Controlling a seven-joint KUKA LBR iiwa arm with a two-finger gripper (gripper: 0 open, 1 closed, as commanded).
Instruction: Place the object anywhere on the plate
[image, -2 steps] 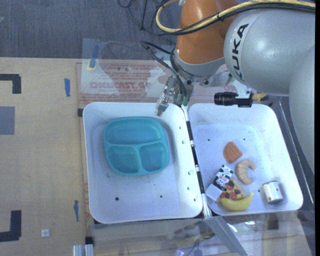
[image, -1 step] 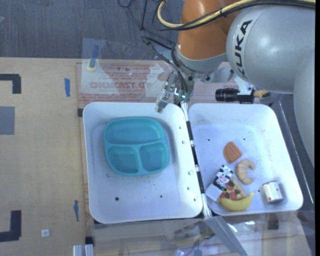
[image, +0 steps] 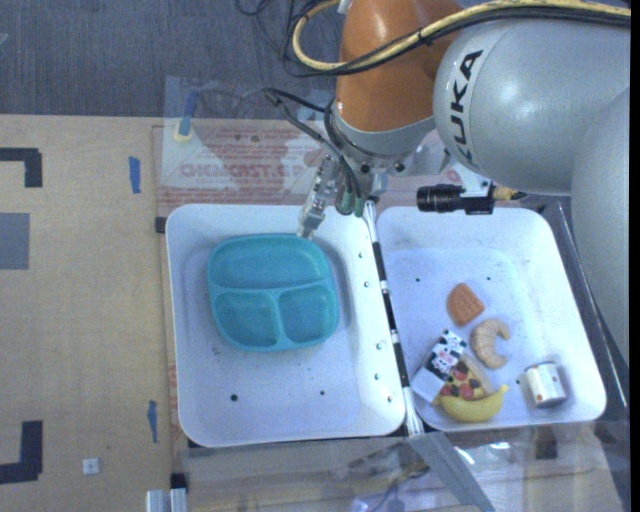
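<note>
Two bins below me, my gripper (image: 312, 218) hangs over the teal plate's (image: 272, 292) far rim, pinching nothing, fingers near together.

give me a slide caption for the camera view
Gripper above the blue plate in the left bin; toy food in the right bin.

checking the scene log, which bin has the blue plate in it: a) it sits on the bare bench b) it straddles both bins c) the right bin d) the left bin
d: the blue plate lies flat inside the left bin, while the right bin holds the small food items.
</note>
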